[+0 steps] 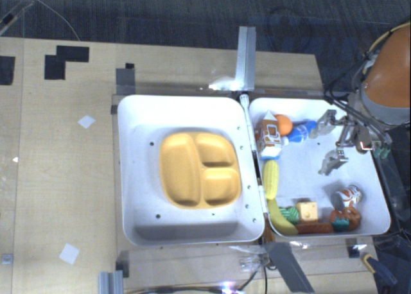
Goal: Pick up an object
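Metal gripper (pixel 334 142) hanging with fingers spread wide over the right bin (pixel 379 187), gripping nothing. Waiting along the bin's near edge: banana (pixel 277 212), toy block (pixel 308 211). Picking not yet started.

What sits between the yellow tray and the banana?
In the camera view, the two bins' adjoining white walls separate the yellow tray from the banana; nothing else lies between.
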Controlling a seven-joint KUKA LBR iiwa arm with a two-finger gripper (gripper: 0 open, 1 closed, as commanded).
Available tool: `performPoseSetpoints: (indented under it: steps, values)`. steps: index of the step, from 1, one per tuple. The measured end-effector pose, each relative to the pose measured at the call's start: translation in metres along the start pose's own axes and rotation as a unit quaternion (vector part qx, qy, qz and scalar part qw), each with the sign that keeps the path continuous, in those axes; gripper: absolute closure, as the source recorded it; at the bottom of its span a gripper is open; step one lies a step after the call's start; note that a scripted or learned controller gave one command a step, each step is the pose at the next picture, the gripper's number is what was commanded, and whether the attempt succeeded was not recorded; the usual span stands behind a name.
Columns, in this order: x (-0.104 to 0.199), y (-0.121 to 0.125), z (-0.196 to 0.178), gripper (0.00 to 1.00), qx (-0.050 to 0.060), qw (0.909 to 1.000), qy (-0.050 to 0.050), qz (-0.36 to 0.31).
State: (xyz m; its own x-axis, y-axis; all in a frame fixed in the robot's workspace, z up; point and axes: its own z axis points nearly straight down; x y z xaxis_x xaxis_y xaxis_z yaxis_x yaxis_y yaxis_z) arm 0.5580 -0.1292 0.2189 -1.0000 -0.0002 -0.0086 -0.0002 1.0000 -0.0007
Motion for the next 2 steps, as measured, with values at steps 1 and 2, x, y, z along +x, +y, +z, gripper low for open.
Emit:
performPoseSetpoints:
  steps: [1, 2]
  values:
    - [-0.025, -0.02, 0.079, 0.0, -0.001, 0.9989, 0.003, 0.047]
    - [-0.022, -0.074, 0.082, 0.0, 0.001, 0.9714, -0.001, 0.237]
